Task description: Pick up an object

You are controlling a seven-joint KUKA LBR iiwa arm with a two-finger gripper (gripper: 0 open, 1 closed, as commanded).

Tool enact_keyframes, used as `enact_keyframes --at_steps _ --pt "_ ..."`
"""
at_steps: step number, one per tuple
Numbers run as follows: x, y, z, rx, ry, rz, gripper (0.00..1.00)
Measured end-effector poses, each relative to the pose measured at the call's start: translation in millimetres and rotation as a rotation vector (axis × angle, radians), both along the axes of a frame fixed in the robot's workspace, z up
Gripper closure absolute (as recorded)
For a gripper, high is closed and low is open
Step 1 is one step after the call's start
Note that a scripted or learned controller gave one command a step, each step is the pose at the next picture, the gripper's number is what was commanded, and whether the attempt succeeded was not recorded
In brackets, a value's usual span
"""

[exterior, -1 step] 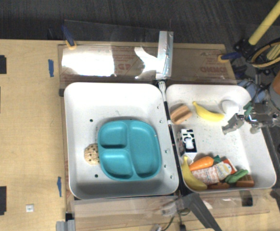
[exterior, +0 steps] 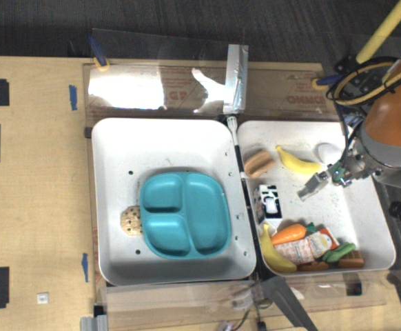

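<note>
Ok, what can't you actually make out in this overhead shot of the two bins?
- The hand: too small and blurred in the camera view to tell its finger state or whether it holds anything.
- The round speckled cookie: its right side is hidden under the teal divided plastic tray.
- The small black and white object: too small to identify.
- The pile at the right white bin's front edge, around the orange carrot: items overlap, so lower ones are hidden.

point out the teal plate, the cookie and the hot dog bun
teal plate (exterior: 184, 214), camera view, on the ridge where its compartments meet
cookie (exterior: 130, 220), camera view, on the middle of its visible face
hot dog bun (exterior: 258, 162), camera view, on the middle of its top
</note>
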State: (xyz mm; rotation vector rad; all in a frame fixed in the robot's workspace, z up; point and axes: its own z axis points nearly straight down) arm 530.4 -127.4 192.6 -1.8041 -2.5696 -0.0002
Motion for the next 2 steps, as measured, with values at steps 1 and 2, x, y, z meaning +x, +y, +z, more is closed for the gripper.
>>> enact_keyframes --at_steps 1,2 --pt "87 2 -86 -0.004 -0.025 -0.241 0.0" --pt "83 -15 -106 -0.002 -0.006 -0.373 0.0"
